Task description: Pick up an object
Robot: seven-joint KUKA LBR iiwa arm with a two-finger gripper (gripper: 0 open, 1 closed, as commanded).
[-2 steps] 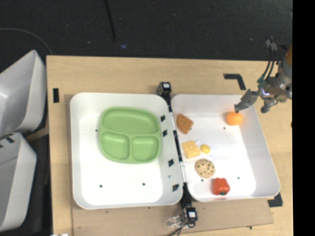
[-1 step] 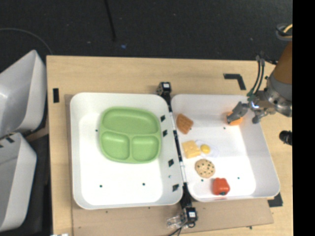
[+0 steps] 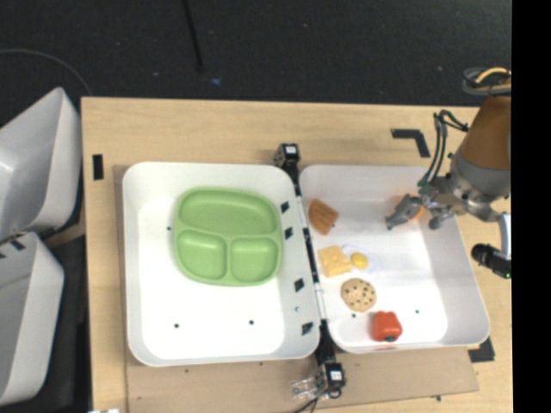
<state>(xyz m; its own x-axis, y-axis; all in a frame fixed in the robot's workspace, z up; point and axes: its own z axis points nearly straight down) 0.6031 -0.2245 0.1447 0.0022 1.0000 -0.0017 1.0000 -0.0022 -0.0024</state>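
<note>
A pale wood bench (image 3: 215, 132) holds two white bins; the left bin (image 3: 146, 317) carries a green tray (image 3: 228, 235). In the right bin (image 3: 448, 291) lie a cookie (image 3: 358, 294), cheese (image 3: 334, 261) and a red block (image 3: 386, 325), none with readable writing. The gripper (image 3: 419, 215) hangs over the bin's far right, fingers spread, holding nothing.

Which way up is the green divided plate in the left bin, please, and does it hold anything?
Right way up and empty: the green divided plate shows its three hollow compartments facing upward, all bare green, inside the left bin.

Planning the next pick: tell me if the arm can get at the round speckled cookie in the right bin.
Probably yes. The round speckled cookie lies flat in the open, apart from the yellow pieces and red block, with the tool in the same bin.
</note>
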